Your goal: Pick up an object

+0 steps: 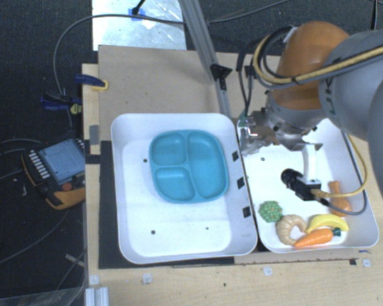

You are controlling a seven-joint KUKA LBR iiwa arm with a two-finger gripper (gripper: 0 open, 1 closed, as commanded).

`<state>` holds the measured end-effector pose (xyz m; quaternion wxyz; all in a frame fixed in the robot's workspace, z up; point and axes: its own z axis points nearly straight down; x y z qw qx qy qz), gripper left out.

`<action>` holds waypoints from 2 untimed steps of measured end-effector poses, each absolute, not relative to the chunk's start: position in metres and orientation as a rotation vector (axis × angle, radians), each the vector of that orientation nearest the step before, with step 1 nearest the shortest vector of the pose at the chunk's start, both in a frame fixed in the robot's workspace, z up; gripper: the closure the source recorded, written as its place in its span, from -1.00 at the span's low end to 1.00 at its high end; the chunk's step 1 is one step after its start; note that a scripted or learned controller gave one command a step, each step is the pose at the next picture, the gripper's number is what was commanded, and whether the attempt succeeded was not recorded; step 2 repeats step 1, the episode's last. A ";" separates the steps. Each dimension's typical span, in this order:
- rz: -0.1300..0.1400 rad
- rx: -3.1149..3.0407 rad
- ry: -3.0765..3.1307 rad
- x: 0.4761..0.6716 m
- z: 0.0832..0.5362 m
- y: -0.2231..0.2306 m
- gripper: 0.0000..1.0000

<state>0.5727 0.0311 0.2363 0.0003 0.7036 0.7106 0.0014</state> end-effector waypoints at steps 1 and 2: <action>0.006 2.209 2.233 0.584 0.241 0.088 1.00; 0.006 2.209 2.233 0.584 0.241 0.088 1.00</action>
